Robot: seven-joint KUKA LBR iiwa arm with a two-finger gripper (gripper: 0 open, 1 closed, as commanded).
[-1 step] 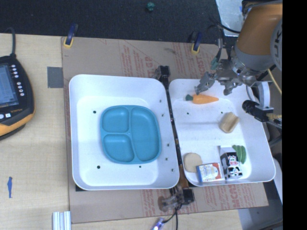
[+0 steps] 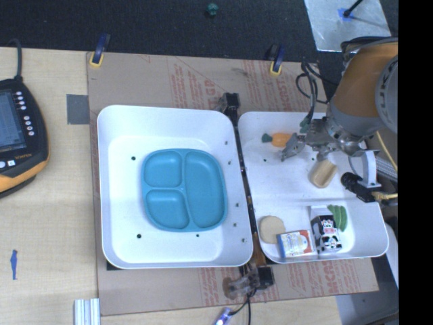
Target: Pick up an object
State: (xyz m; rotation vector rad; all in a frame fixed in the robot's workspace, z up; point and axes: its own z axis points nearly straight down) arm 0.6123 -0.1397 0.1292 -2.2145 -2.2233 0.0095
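Over the right bin (image 2: 270,175), your arm (image 2: 362,80) reaches in from the right, its gripper (image 2: 302,143) low above the bin's far end; you can see its dark fingers (image 2: 292,147) spread apart with nothing between them. Just beyond the fingertips, toward the bin's far left corner, lies a carrot (image 2: 278,139), close to the gripper but not pinched. A tan block (image 2: 323,174) rests on the bin floor just on the near side of the gripper, tilted. Along the bin's near wall you find a round cracker (image 2: 272,228) at the left, a small carton (image 2: 295,243) just beside it, then a black-and-white box (image 2: 327,233) with a green item (image 2: 338,217) touching its right side. Left of that bin, edge to edge with it, the second bin (image 2: 122,127) holds a blue divided plate (image 2: 183,189) at its centre, well apart from the gripper. Far left of both bins, a pendant (image 2: 17,134) lies on the bench.
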